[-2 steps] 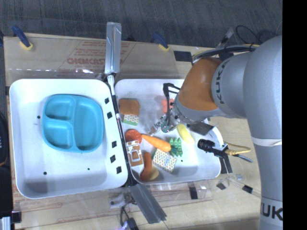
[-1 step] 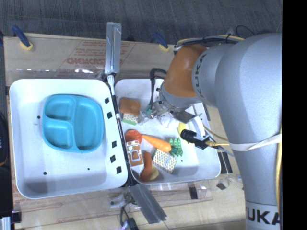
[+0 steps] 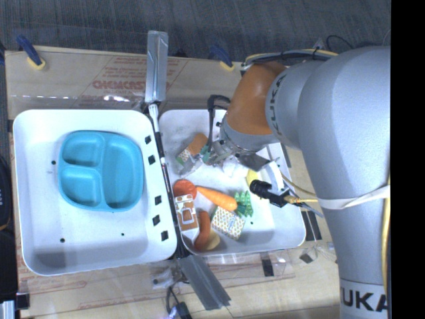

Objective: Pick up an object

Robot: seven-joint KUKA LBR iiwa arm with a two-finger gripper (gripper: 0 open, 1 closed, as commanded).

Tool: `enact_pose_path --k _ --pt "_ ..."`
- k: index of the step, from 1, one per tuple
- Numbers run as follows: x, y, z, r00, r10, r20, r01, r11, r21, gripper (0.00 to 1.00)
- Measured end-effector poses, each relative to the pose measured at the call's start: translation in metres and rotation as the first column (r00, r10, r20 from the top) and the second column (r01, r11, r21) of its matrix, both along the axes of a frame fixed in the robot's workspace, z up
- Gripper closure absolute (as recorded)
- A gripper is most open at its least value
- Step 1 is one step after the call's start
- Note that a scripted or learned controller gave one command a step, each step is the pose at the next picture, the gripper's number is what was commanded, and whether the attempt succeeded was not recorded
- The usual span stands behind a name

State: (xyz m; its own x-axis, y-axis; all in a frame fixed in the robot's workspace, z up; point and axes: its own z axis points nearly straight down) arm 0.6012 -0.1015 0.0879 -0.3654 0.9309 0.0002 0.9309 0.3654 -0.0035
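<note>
My gripper (image 3: 214,153) reaches down into the upper part of the right bin (image 3: 290,226), below the orange band of the arm. Just to its left, and close against it, lies a brown bread-like piece (image 3: 197,142) with a small greenish-grey item (image 3: 184,156) beside it. Lower in the bin lie an orange carrot (image 3: 217,197) with green leaves (image 3: 244,205), a red tomato (image 3: 184,187), a brown sausage (image 3: 204,223), a checkered box (image 3: 229,225) and a brown packet (image 3: 186,214). A yellow piece (image 3: 252,177) peeks out under the wrist.
The left bin (image 3: 33,198) holds a blue divided tray (image 3: 101,169). A black clip strip (image 3: 161,178) runs along the wall between the two bins. The grey arm (image 3: 339,145) covers the right bin's right side, with a black cable fitting (image 3: 265,192) hanging over it.
</note>
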Motion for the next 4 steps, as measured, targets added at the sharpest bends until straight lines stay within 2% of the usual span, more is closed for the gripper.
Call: enact_pose_path --k 1,2,3,4 --pt "0.0 0.0 0.006 1.0 0.004 -0.006 -0.004 1.0 0.0 1.0" --pt "0.025 0.031 0.1 0.952 -0.306 -0.001 0.306 0.952 -0.001 1.0" --pt "0.025 0.031 0.1 0.952 -0.306 -0.002 0.306 0.952 -0.001 0.0" --pt "0.034 0.002 0.015 0.958 -0.286 0.003 0.286 0.958 0.002 0.0"
